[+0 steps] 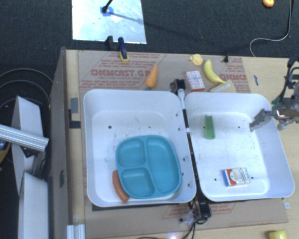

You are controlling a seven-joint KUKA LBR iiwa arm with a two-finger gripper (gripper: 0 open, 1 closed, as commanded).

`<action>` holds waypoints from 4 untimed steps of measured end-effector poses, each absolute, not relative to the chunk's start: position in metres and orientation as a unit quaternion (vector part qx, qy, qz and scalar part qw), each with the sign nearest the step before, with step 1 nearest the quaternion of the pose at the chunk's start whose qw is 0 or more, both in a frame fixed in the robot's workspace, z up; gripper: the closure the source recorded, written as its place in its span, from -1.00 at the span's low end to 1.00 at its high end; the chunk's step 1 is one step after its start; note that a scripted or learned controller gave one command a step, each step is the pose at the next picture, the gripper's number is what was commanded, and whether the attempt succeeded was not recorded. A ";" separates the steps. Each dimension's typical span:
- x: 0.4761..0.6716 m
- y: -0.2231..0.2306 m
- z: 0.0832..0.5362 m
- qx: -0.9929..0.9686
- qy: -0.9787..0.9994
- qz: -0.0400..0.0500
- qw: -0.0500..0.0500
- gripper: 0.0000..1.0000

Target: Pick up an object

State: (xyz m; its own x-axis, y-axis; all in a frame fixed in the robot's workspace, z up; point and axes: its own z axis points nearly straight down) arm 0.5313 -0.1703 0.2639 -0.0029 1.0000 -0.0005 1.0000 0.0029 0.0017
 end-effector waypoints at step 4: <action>0.630 -0.087 0.095 0.705 0.710 0.002 0.002 1.00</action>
